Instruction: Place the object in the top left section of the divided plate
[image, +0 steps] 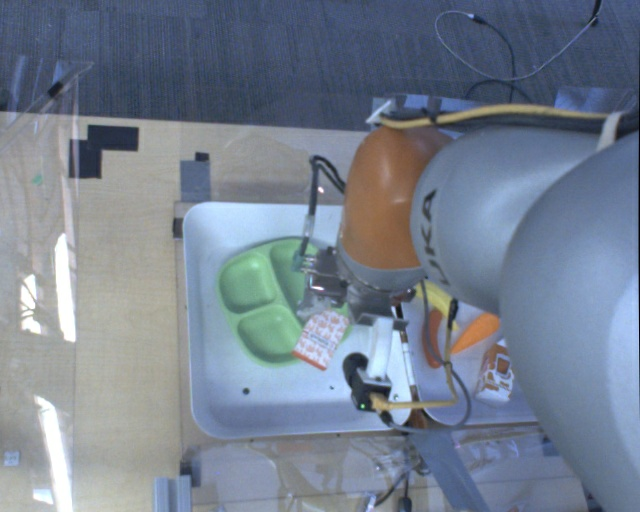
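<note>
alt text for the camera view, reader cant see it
A grey and orange arm reaches over a white bin that holds a green divided plate. A small orange and white packet lies at the plate's right edge, just below the wrist.

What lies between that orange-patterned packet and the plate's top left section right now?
Nothing visible does. The packet sits under the wrist at the green divided plate's right edge, overlapping its rim. The top left section looks bare, and no other object lies between them.
</note>
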